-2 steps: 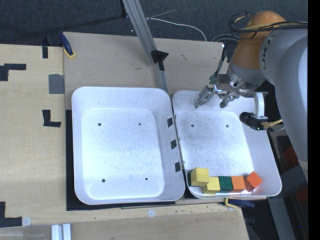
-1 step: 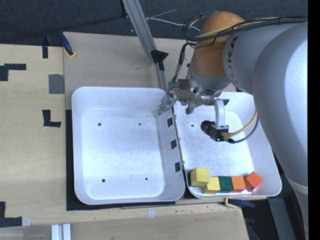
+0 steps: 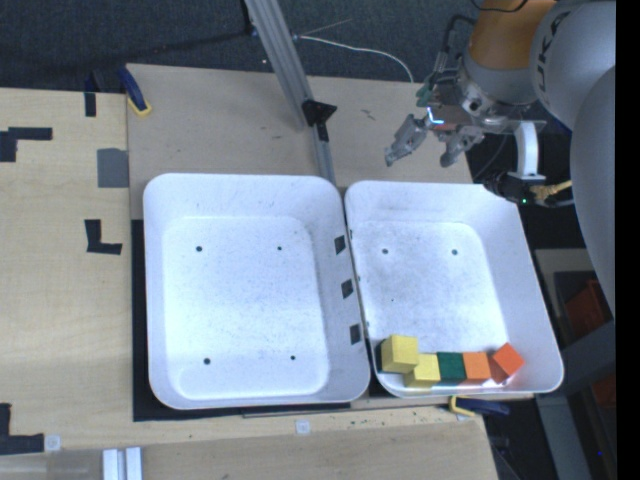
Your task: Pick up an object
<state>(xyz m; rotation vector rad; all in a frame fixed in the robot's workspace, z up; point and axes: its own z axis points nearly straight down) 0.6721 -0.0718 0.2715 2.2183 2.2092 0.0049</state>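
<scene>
5 small blocks are seen crowded along the lower edge of the right bin (image 3: 520,268), at the lower right of the frame: a yellow block (image 3: 402,352), a second yellow block (image 3: 427,370), a green block (image 3: 452,367), an orange block (image 3: 476,367) and a red-orange block (image 3: 507,360). They are packed touching one another and pressed against the bin's near wall. The gripper (image 3: 428,143) is held at the upper right of the frame, above the bench beyond the bin's far rim, well apart from the blocks; its fingers are spread apart and nothing is gripped. The left bin (image 3: 160,268) is passed over here. A failed grasp is judged likely: with the blocks so tightly packed, little room is left for a finger between neighbours or against the wall, so a block could be pushed aside or 2 pinched together.
</scene>
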